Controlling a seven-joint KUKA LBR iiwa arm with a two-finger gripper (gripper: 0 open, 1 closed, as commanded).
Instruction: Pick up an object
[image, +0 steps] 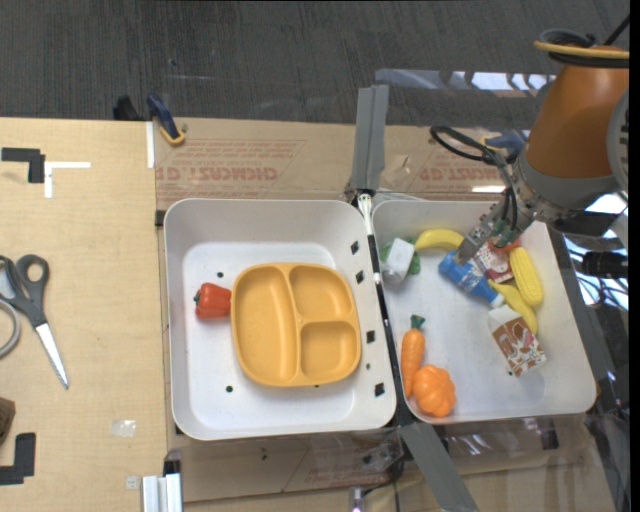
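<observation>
The right bin (560, 395) holds a banana (440, 239), a white and green block (400, 257), a blue bottle (472, 279), a corn cob (527, 275), a small carton (516, 343), a carrot (412, 352) and an orange pumpkin (434, 391). My gripper (487, 243) hangs low over the bin's back part, just above the blue bottle's upper end and to the right of the banana. A red and white item lies partly hidden right under it. Nothing is visibly lifted off the bin floor.
The left bin (190, 380) holds a yellow divided plate (297, 323) and a red pepper (212, 300). Scissors (38, 310) lie on the wooden bench at far left. A grey divider post (368, 140) stands behind the two bins. Cables trail behind the arm.
</observation>
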